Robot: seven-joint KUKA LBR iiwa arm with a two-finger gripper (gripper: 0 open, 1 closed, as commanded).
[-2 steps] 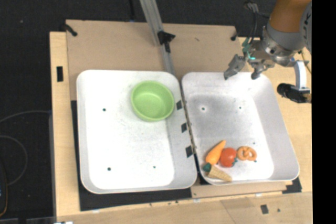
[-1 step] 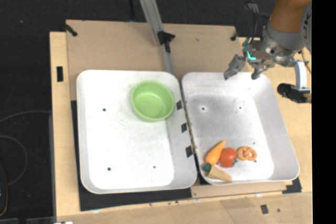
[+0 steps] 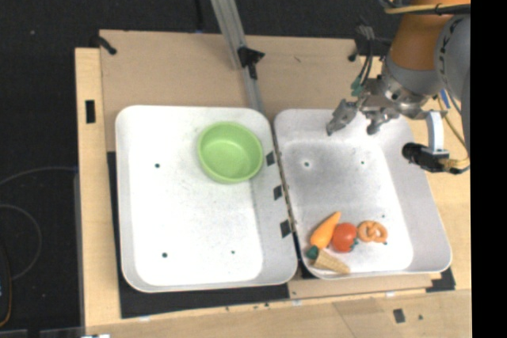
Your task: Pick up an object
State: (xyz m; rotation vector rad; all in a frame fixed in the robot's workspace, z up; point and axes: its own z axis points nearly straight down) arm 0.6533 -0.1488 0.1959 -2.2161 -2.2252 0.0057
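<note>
We see the gripper (image 3: 358,119) w/ fingers spread apart, nothing btwn them, over the far edge of the right bin (image 3: 412,194). At that bin's near edge sit a carrot (image 3: 324,229), tomato (image 3: 344,237), pretzel (image 3: 372,231) and cone (image 3: 328,262), clustered together, well apart from the gripper. A green bowl (image 3: 230,152) sits in the left bin (image 3: 150,202), just beside the right bin's wall.

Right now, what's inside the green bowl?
The green bowl in the left bin shows a bare green inside, with nothing lying in it. The bin floor beneath it is covered.
</note>
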